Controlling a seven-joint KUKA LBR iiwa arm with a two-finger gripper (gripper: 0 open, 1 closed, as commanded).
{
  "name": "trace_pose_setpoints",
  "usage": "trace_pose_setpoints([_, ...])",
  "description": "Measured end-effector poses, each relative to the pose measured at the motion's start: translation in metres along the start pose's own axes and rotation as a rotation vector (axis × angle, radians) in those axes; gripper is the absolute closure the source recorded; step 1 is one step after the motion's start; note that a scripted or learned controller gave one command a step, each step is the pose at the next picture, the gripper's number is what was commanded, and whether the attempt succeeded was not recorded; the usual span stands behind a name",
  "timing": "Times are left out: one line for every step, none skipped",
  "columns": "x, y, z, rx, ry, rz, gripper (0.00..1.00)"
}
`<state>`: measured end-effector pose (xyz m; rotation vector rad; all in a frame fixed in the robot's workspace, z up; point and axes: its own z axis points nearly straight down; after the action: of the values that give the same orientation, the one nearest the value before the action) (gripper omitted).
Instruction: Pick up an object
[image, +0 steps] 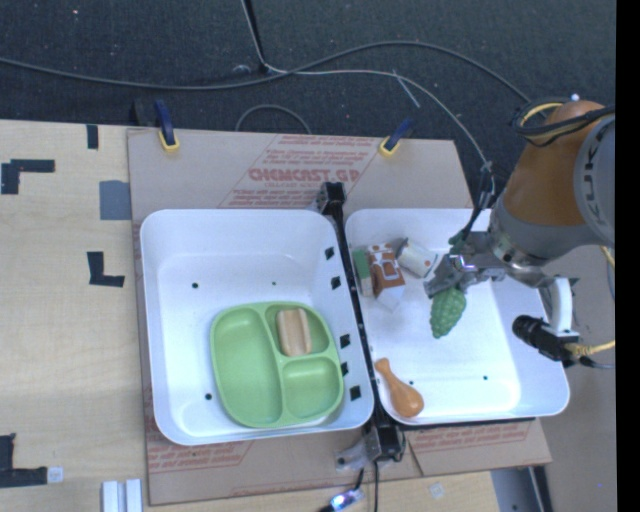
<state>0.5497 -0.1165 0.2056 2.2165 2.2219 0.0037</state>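
the claw (449, 283) sat over the right bin (500, 400), near that bin's middle, at the end of the grey and orange arm (550, 200). a green bumpy toy (447, 312) hung directly under the claw and touched it. whether the claw was apart, together, or clamped on the toy could not be told; the metal parts hid the contact.

other things lay around the toy in the right bin: a small brown and white box (385, 272) and a white cylinder (414, 259) on the side toward the left bin, and an orange spoon-shaped toy (400, 392) toward the bin's near edge, well apart from the claw. the left bin (180, 250) held a green divided plate (275, 365) with a tan piece (293, 331) in its upper compartment.

procedure, as judged: the green toy appeared to be the target. the grip should have been confirmed first. the lift should have gone straight up and slowly, since a bumpy, possibly soft toy could slip or swing. sideways travel toward the box and cylinder should have been avoided until the toy cleared the bin wall.
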Motion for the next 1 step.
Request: trace_pose_setpoints([-0.0002,0.0033,-0.0636,-0.002,-0.001,0.0,1.0])
